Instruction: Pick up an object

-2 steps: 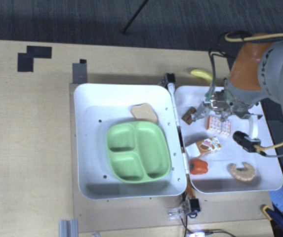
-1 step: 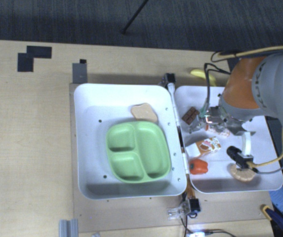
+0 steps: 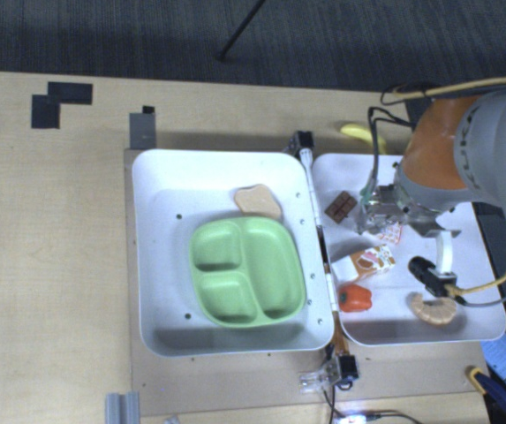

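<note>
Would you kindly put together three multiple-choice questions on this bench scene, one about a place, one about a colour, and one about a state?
1. Where does the divided plate lie?
A. In the left bin
B. In the right bin
C. On the bare bench

2. What colour is that plate?
A. Blue
B. Green
C. Yellow

3. How does the brown chocolate piece stand in relation to the gripper?
A. Lifted clear above the bin
B. Hanging outside the bin
C. Lying on the bin floor beside it

Answers:
1. A, since the plate sits inside the left bin, below a tan slice of bread.
2. B, as all its compartments are light green.
3. C, because the piece rests on the floor of the right bin, apart from the gripper and to its left in the camera view.
</note>
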You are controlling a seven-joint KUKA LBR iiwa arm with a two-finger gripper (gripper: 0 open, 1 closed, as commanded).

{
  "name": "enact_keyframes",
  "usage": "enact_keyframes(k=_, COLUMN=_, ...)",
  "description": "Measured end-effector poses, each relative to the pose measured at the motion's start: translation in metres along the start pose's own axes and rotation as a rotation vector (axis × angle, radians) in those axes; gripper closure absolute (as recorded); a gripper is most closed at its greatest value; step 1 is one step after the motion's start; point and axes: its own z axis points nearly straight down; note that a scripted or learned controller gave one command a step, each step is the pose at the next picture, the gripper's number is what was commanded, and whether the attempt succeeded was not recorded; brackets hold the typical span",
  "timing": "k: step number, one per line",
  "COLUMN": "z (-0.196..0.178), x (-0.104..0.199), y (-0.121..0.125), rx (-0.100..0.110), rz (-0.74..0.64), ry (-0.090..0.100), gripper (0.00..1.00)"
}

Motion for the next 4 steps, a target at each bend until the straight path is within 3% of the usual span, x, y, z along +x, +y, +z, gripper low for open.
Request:
enact_keyframes(k=1, z=-0.082, x=0.09, y=0.071, rx=0.021, rz=-0.003, ry=0.01, gripper=1.0)
enact_keyframes(k=2, z=-0.092, x=0.089, y=0.071, rx=0.02, rz=-0.009, ry=0.008, gripper=1.0)
enact_keyframes(k=3, z=-0.109, x=0.072, y=0.012, rx=0.025, rz=0.0, ry=0.009, gripper=1.0)
enact_keyframes(k=4, z=-0.109, x=0.072, y=0.012, rx=0.025, rz=0.0, ry=0.008, gripper=0.0)
